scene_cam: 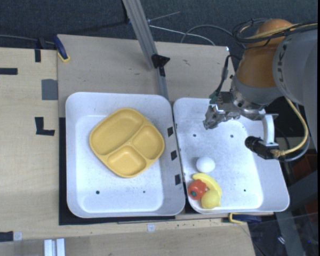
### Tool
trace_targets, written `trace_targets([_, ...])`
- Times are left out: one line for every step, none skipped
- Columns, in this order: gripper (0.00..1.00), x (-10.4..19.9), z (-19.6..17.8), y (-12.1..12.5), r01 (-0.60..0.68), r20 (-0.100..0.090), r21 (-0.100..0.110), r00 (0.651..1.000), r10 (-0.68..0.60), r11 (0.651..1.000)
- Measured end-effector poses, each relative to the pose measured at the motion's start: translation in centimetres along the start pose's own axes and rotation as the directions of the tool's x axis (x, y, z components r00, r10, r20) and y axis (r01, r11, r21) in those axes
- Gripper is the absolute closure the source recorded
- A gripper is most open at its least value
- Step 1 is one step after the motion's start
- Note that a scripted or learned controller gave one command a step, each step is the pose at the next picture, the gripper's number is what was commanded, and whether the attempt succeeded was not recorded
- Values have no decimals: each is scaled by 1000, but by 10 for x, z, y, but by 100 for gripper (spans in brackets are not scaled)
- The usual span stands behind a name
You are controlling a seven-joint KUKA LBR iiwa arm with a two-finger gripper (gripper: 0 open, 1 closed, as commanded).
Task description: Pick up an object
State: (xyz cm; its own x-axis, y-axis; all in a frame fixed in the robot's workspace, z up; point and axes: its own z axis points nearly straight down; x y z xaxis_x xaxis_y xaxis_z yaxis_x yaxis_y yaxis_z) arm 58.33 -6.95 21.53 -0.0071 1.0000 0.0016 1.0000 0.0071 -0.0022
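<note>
Objects for picking sit in two white bins: a yellow divided plate (pixel 127 141) in the left bin (pixel 74 159), then a yellow banana (pixel 212 192), white ball (pixel 205 165) and red piece (pixel 198 188) in the right bin's (pixel 256 180) near corner. The gripper (pixel 212 119) hovers above that bin's far end, holding nothing; whether it is spread I cannot tell.

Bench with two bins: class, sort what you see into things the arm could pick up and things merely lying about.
For the job:
gripper
white ball
banana
red toy
yellow plate

Lying about:
left bin
right bin
metal post
</note>
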Motion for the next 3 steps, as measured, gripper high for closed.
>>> trace_targets([100, 51, 7, 21, 0, 0, -1, 1000, 0, 1000])
trace_targets([100, 100, -6, 30, 0, 0, -2, 1000, 0, 1000])
trace_targets([100, 157, -7, 54, 0, -1, -2, 1000, 0, 1000])
